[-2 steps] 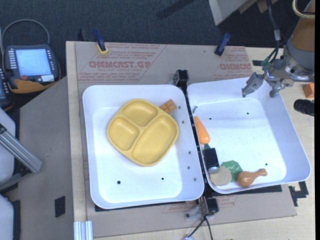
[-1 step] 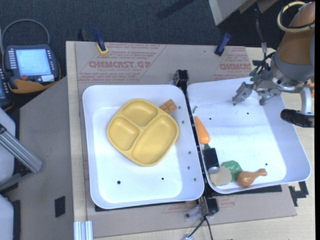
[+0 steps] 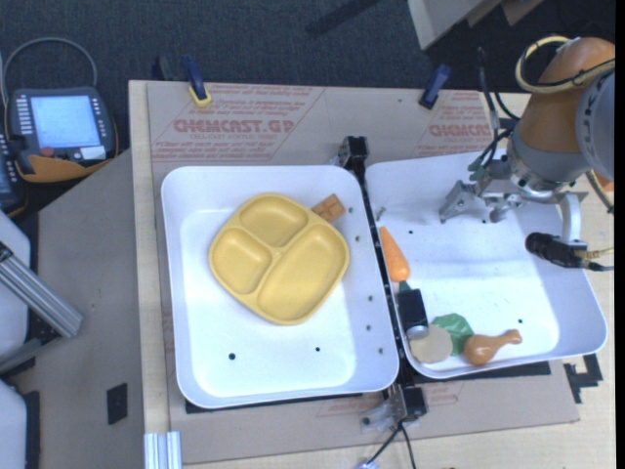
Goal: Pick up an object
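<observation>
Gripper (image 3: 476, 203) hangs over far part of right bin (image 3: 576, 311), fingers (image 3: 455, 203) spread apart w/ nothing between them. Carrot (image 3: 394, 254) lies at bin's left wall, below-left of gripper, apart from it. Further toward near edge: black block (image 3: 411, 309), green piece (image 3: 456, 325), tan drumstick (image 3: 493, 344), pale disc (image 3: 430, 345), all well apart from gripper. Yellow tray (image 3: 279, 258) sits in left bin (image 3: 195, 291).

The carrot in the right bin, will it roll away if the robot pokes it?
Probably a bit. The carrot looks round and tapered, so a sideways push would likely make it roll in a curve. It lies close against the right bin's left wall, which should stop it soon. It looks like smooth, stiff plastic, so it may slip from the hand.
</observation>
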Controlling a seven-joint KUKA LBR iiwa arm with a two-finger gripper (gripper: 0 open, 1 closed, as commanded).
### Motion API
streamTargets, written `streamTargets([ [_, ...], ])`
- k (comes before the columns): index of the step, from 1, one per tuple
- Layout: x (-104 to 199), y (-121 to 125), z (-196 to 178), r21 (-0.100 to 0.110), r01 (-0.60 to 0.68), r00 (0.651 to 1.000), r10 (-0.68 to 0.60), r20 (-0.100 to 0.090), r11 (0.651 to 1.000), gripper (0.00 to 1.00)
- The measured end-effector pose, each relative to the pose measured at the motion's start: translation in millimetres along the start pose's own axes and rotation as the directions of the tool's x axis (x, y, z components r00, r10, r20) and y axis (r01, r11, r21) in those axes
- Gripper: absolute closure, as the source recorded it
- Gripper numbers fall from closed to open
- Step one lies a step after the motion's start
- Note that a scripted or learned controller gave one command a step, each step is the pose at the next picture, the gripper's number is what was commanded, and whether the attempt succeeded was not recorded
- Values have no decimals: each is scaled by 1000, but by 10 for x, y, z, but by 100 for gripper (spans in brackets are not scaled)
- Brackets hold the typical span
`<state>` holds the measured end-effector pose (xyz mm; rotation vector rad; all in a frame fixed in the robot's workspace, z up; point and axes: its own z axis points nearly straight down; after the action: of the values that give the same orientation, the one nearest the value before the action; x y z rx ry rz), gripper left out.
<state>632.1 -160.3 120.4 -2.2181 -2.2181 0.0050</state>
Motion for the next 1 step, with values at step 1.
streamTargets([
  [1, -4, 14, -146, -7, 0, 1000, 0, 2, 1000, 100],
])
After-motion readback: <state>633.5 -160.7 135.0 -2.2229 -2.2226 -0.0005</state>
